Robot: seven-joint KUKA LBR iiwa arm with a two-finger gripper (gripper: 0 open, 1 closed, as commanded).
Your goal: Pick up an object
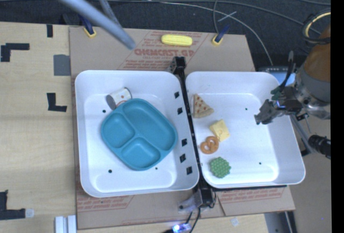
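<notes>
While gripper (267, 113) hung over right bin (269, 78) far-right side, nothing visibly grasped; finger state unclear; cheese wedge (219, 130) well left.

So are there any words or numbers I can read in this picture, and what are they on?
Red print on the cardboard sheet behind the bins: it seems to start "CHEMCAST", but the rest is too blurred to read for sure.
Red print on the cardboard edge in front of the left bin: too small and blurred to read.
I can read no words or numbers on the blue divided plate, the small cup or the toy foods.
</notes>
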